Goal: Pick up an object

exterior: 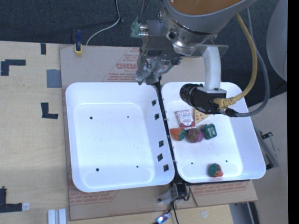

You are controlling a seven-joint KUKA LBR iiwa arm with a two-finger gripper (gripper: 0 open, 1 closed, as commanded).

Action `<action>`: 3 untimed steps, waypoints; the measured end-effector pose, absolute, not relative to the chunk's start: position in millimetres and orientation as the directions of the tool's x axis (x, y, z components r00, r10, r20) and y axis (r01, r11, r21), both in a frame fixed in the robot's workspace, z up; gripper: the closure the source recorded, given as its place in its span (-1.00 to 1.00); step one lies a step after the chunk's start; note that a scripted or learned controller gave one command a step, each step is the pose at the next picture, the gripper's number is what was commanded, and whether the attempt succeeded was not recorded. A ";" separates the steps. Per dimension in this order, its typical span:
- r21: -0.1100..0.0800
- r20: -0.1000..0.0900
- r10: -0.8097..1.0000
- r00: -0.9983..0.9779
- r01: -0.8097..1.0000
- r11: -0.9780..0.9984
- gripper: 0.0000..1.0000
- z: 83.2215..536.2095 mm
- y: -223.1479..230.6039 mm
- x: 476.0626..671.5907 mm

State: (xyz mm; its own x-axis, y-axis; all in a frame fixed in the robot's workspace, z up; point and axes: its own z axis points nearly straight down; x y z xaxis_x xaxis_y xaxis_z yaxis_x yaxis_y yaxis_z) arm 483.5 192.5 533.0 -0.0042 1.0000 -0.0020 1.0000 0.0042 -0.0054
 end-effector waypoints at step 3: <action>-0.006 -0.004 1.000 0.000 1.000 0.000 1.00 531.9 233.3 493.7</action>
